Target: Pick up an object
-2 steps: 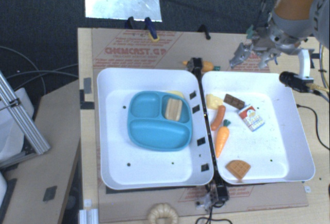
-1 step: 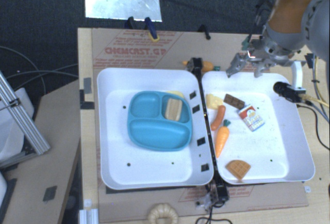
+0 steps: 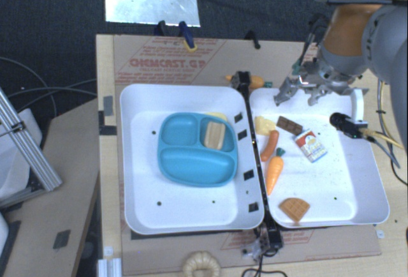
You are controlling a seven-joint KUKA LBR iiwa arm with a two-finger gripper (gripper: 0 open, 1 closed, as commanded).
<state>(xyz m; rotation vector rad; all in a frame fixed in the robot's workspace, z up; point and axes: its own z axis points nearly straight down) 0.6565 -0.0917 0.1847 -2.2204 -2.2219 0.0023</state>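
We look down on the desk (image 3: 159, 55) where two white bins sit side by side. The arm (image 3: 357, 27) reaches in from the right, and its hand (image 3: 299, 96) hangs over the far left corner of the right bin (image 3: 363, 186), its two fingers (image 3: 281, 97) spread apart and grasping nothing. Below it, apart from the fingers, lie a pale yellow wedge (image 3: 264, 124), a brown chocolate bar (image 3: 289, 125) and a small red-and-white carton (image 3: 312, 145). Two toy carrots (image 3: 274, 170) lie along the bin's left wall, one above the other, and a waffle-like cracker (image 3: 294, 209) rests near the front edge. In the left bin (image 3: 143, 205) we see a blue divided plate (image 3: 191, 164) carrying a tan bread-like block (image 3: 215, 136) in its upper right compartment.
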